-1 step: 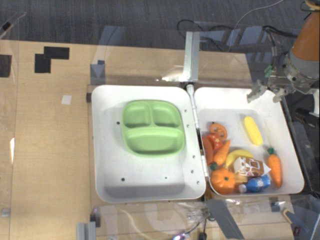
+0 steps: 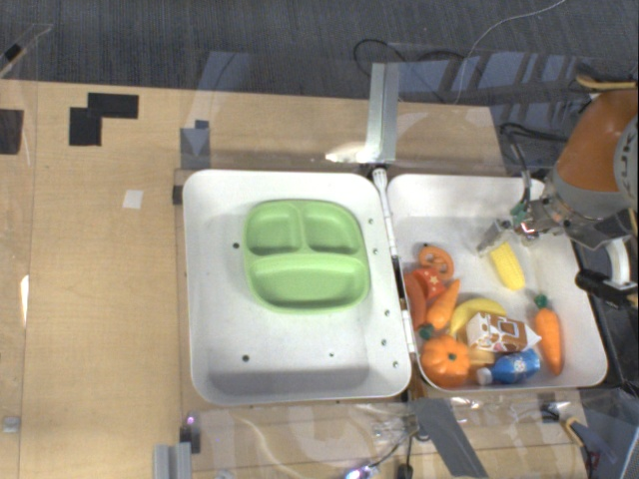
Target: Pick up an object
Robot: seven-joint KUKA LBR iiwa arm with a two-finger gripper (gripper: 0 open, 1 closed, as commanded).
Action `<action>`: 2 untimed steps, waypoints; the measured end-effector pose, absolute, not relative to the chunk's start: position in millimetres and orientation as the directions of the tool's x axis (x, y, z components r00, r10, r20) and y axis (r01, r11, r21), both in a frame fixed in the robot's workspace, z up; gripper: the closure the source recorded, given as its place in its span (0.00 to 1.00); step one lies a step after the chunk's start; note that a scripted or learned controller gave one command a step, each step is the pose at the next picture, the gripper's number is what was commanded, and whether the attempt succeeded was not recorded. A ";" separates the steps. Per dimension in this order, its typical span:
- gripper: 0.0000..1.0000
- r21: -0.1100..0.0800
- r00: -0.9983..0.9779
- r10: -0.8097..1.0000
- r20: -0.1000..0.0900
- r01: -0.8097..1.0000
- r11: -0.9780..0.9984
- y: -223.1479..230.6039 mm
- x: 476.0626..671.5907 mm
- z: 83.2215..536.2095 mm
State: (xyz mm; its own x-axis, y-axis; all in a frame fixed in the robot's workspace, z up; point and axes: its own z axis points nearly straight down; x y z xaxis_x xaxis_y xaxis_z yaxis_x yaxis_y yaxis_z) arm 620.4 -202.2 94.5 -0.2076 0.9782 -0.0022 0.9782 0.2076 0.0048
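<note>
The right bin (image 2: pixel 449 208) holds toy food. A yellow corn cob (image 2: pixel 507 265) lies near its middle right, an orange carrot (image 2: pixel 548 337) at the right wall, and a banana (image 2: pixel 471 312), a small carton (image 2: pixel 496 334), an orange pumpkin (image 2: pixel 445 359) and a blue item (image 2: pixel 514 367) crowd the front. A round orange piece (image 2: pixel 433 259) and a red pepper (image 2: pixel 424 285) sit by the left wall. My gripper (image 2: pixel 509 230) hovers just behind the corn, open, with nothing between its fingers.
A green divided plate (image 2: pixel 305 254) lies in the left bin (image 2: pixel 215 297). A metal post (image 2: pixel 382 113) rises behind the divider between the bins. The arm's orange band (image 2: pixel 604 143) hangs over the right bin's far right corner.
</note>
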 end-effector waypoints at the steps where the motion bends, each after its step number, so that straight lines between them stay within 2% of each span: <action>1: 1.00 0.009 -0.211 0.978 -0.003 0.978 0.211 -201.7 622.4 104.8; 2: 0.00 0.009 -0.211 0.978 -0.003 0.977 0.211 -201.7 622.4 104.8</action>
State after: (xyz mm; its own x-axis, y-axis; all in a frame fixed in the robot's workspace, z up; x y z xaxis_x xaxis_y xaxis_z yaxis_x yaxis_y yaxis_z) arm 622.4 -201.7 104.8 -0.2108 0.9775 -0.0035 0.9775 0.2108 0.0087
